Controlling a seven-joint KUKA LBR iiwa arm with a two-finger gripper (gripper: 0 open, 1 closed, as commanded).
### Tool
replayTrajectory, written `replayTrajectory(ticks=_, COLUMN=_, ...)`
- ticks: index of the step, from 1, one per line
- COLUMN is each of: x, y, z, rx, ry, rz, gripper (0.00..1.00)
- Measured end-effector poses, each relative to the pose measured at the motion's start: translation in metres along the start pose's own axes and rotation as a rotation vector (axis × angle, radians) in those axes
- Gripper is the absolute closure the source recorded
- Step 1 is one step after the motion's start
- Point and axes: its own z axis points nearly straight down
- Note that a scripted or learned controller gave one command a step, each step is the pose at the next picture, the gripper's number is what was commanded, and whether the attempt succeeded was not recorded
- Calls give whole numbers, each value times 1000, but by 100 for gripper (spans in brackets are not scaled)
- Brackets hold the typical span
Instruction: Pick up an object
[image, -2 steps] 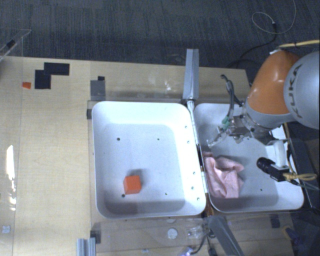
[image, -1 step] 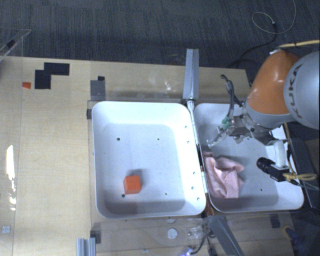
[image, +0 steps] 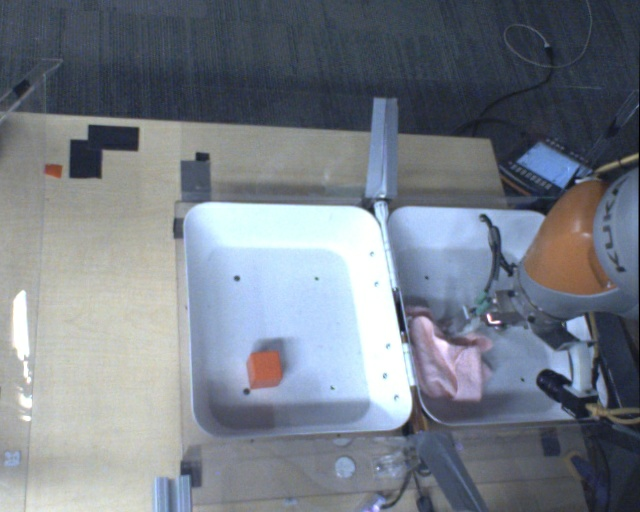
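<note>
KUKA iiwa arm (image: 585, 260), seen from above at the right of the bins. A rounded, glossy orange band (image: 565, 245) caps the wrist, edged below by a grey collar. The adjoining link is pale grey and carries part of the maker's name in dark letters at the frame's edge. A thin black cable (image: 493, 245) loops beside the wrist. The pincer (image: 490, 315) is a small cluster of dark and metallic parts with a faint reddish glint; finer detail is blurred.
</note>
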Motion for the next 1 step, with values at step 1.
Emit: replayTrajectory(ticks=1, x=1, y=4, z=-12, rx=-7, ry=0, rz=-3, gripper=100)
